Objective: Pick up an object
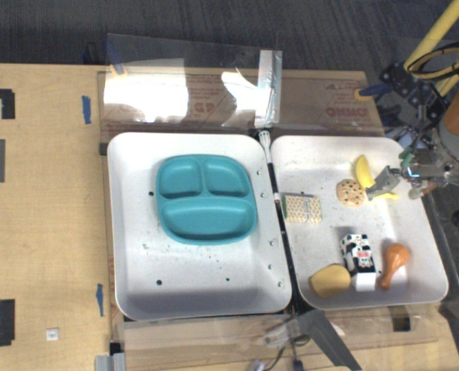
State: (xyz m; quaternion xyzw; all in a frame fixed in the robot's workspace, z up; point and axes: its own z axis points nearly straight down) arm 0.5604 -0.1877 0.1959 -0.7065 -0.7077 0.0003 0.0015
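The right bin point(314, 157) holds several small items. A yellow banana point(362, 170) lies at its far right, with a round cookie point(350, 192) just left of it. A tan waffle square point(301, 209) sits near the divider. Toward the front are a black-and-white carton point(358, 256), an orange drumstick point(394, 262) and a yellowish potato-shaped piece point(331, 280). My gripper point(399, 187) hovers at the bin's right side, just right of the banana, open, with nothing between its fingers point(383, 182).
The left bin point(129, 230) bears a teal divided plate point(205, 198). A clear plastic sheet point(191, 91) stands behind the bins. Yellow and black cables point(430, 52) hang at the upper right beside the arm.
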